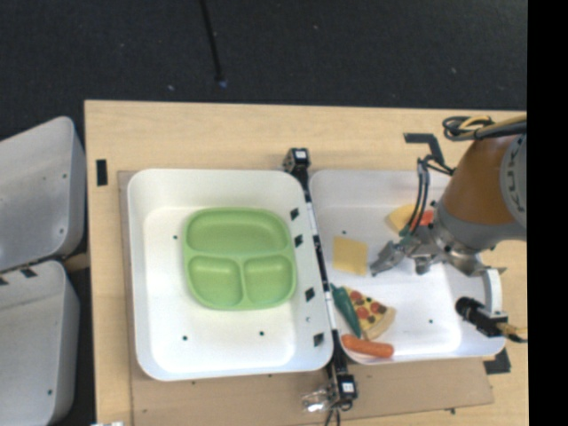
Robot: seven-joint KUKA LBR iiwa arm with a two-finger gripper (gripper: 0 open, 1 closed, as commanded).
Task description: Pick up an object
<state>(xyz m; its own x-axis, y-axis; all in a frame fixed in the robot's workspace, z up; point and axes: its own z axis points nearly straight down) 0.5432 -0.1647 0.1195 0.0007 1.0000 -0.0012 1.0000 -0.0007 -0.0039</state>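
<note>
1. arm [484, 193] reaches in from the right, over the right bin [355, 183].
2. gripper [390, 257] sits low in that bin, just right of the pale yellow cheese slice [349, 255]; fingers look spread apart, nothing between them.
3. pizza slice [372, 315] lies near the bin's front left, a green-handled tool [343, 309] along its left edge, a hot dog [369, 349] just in front.
4. a yellow wedge [401, 216] lies behind the gripper, partly hidden by the arm.
5. left bin [160, 335] holds a green divided plate [239, 258].

Grey arm [484, 211] — orange band, black cables
</note>
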